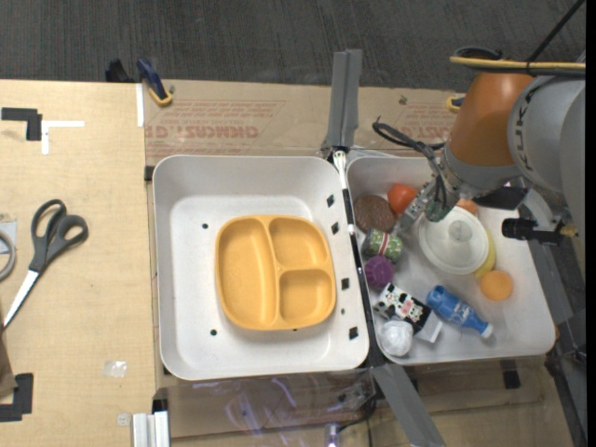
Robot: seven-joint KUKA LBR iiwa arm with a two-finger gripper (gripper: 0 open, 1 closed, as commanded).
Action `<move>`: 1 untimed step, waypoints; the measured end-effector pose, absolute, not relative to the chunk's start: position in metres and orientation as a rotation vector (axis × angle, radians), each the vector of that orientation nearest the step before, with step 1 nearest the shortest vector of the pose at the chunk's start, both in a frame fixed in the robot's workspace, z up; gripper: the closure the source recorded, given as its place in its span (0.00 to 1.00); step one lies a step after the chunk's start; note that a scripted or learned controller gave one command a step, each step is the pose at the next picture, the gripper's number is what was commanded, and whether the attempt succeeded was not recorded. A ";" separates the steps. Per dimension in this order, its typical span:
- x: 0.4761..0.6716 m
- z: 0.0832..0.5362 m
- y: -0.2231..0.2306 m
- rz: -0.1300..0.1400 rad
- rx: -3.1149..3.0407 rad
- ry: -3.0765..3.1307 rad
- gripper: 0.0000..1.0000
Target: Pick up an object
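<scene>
Clutter fills my right bin [535, 338]: a brown disc [374, 211], orange ball [495, 285], purple ball [378, 272], blue bottle [458, 311] and white round lid [455, 240]. The gripper [421, 207] hangs between disc and lid; I cannot tell its finger state. The left bin [177, 277] holds a yellow divided plate [276, 272], with bare floor around it.

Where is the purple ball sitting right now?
The purple ball lies in the right bin, near its left wall, just below the green can and above the black-and-white toy.
</scene>
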State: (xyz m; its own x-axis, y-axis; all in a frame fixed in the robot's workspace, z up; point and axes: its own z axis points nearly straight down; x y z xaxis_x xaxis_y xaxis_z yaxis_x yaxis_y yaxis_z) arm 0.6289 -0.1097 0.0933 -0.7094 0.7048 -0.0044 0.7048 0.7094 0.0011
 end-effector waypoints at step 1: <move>0.647 0.230 -0.071 0.000 1.466 2.774 1.00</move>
State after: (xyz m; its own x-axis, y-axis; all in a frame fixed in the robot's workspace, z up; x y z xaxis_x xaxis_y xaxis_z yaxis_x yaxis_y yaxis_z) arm 0.6468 -0.0708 0.2303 -0.5632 0.8263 -0.0040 0.8263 0.5632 0.0019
